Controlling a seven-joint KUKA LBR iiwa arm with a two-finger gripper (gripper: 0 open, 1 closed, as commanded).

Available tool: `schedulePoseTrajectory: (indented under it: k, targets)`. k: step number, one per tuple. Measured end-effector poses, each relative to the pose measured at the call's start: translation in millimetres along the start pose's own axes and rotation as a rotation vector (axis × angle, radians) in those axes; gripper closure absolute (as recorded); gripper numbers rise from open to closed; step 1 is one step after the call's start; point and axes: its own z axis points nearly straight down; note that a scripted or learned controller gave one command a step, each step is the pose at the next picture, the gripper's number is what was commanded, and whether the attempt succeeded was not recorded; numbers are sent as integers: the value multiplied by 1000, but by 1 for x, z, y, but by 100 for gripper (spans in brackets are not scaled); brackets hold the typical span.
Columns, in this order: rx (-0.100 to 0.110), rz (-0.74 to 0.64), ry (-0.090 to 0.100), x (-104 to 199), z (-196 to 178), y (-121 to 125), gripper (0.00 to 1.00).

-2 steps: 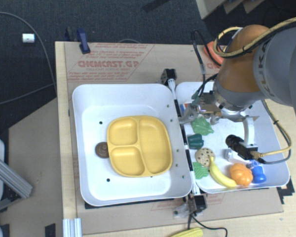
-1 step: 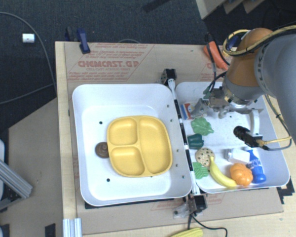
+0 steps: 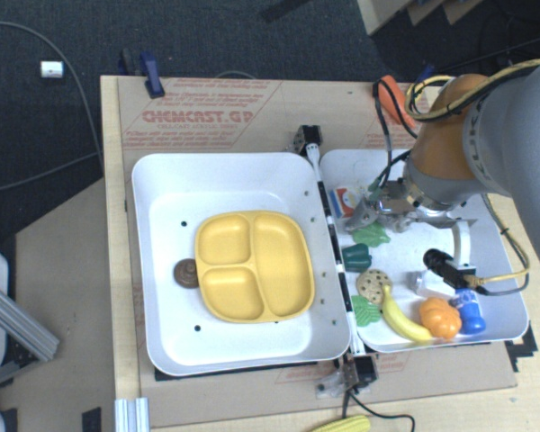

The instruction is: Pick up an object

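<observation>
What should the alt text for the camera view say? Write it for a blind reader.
A grey and orange robot arm reaches from the right, its claw low over toys in the right white bin: a banana, an orange, green pieces. The left bin holds a yellow divided plate.

A robotics lab or test cell — not a home. The two white bins [image 3: 153, 196] sit on a plywood bench [image 3: 243, 106] over dark carpet [image 3: 54, 16], with loose cables [image 3: 18, 34] left of the bench and aluminium framing [image 3: 13, 322] at its lower-left.
</observation>
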Motion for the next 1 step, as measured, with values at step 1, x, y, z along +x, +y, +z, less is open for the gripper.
schedulePoseTrajectory:
  k: [1]
  targets:
    - [-4,-1,0,0,-11,1,100]
